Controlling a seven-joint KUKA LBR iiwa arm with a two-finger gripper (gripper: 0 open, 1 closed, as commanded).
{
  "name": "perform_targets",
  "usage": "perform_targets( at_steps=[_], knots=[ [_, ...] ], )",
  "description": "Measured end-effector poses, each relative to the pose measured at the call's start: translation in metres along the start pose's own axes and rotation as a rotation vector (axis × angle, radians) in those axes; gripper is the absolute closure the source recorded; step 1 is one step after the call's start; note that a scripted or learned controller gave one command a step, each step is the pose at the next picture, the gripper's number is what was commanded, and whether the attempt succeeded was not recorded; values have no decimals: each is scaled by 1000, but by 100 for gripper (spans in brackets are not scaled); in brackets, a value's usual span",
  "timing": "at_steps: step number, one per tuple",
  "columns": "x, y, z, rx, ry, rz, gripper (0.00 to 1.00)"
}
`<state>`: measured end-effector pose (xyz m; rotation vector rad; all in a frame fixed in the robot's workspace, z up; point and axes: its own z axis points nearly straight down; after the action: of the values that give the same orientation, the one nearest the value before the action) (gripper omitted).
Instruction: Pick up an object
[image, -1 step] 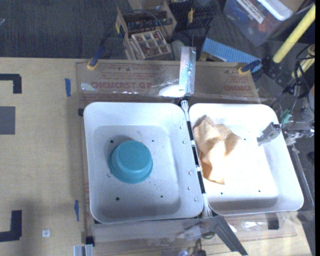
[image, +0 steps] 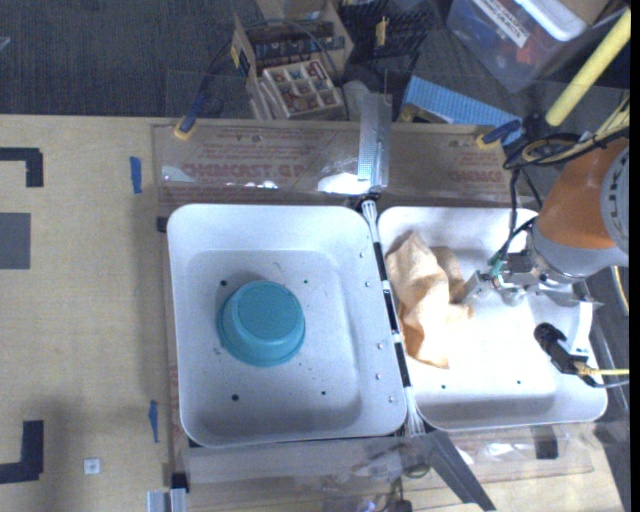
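End effector beside crumpled tan cloth in right white bin.
I cannot tell its state; cloth looks light, limp—I'd pinch a raised fold.

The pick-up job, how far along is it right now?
Nothing looks lifted yet. The end effector is down in the right bin, at the edge of the tan cloth. The blue bowl sits untouched in the left bin. Grasping and lifting remain.
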<state>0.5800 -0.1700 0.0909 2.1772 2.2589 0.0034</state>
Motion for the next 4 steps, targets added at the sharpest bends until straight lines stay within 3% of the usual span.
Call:
perform_targets(
  at_steps=[1, 2, 3, 4],
  knots=[
    [34, 32, 2, -7, -3, -171, 0],
    [67, 91, 3, -1, -2, -219, 0],
    [72, 57, -39, 4, 2, -314, 0],
    [63, 45, 2, -4, 1, -356, 0]
  ],
)
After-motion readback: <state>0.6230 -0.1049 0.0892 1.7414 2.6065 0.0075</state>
